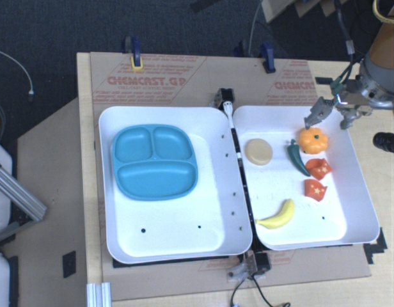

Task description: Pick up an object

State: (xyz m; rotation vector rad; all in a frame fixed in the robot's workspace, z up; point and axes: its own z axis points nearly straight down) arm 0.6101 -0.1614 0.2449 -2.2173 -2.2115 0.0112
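Orange pumpkin-like toy (313, 140) sits in right bin (357, 190), upper part, near far wall. Touching or just beside it on the left: green pepper (297, 158), curved, running down-left. Just below: red tomato-like piece (319, 167), then a red strawberry-like piece (315, 189) a bit lower. Round beige disc (258, 151) lies left of the pepper, apart from it. Yellow banana (277, 215) lies near the bin's front-left, well apart from the rest.

Gripper (331, 116) hangs above the bin's far right corner, just up-right of the orange toy, w/ fingers spread open, one toward the left, one toward the right; nothing between them. Arm comes in from upper right, wrist tilted down toward the bin.

Left bin (120, 235) holds a blue divided plate (155, 162), 3 compartments, upper-left area.

Writing: brown board (94, 82) under the bins reads "CHEMCAST GP" in red, seen at far left; partly repeated at far right, cut off. Two blue clamps (135, 48) grip the board's far edge.
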